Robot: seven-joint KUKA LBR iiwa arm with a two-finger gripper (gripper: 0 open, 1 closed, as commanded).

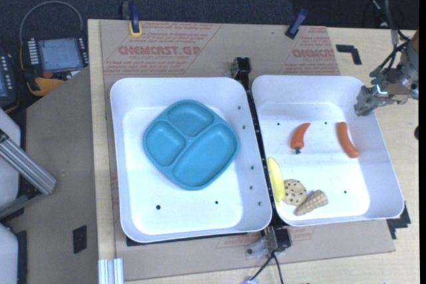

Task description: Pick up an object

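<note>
The hot dog (347, 140) lies in the right bin (376, 203), right of the red chili pepper (299, 136). Banana (275, 179), cookie (293, 190) and cone (311, 202) lie toward the near edge. The gripper (368, 102) hovers over the bin's upper right rim; its state cannot be determined. The left bin (133, 209) contains a blue divided plate (191, 143).

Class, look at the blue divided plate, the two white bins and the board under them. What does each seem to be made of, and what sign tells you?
Blue divided plate: likely moulded plastic, matte, with an even colour and soft rounded ridges.
White bins: probably thin formed plastic, smooth with a slight sheen and rounded corners.
Board: looks like brown cardboard or paper-faced sheet, dull, with red printed lettering.
</note>
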